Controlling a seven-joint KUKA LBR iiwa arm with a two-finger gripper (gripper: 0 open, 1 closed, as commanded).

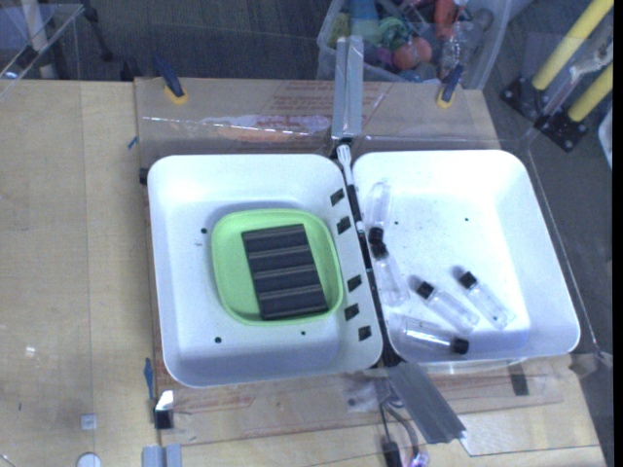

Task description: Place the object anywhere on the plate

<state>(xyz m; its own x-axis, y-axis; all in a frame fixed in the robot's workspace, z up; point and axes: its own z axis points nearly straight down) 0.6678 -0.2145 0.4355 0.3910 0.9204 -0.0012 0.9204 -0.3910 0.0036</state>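
toy tub [419, 17] cropped at top edge

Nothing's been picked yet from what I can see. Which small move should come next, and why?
Probably bring the arm in over the right bin and line up above the vial lying apart from the others. The green plate in the left bin carries just a dark ribbed block; all vials sit right.

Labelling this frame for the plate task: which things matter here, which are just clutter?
Job:
- square light-green plate in the left white bin
- clear plastic vials with black caps in the right white bin

Lying about:
- black ribbed rectangular block on the plate
- clear tub of coloured toys behind the bins
- blue clamps on the bench edge
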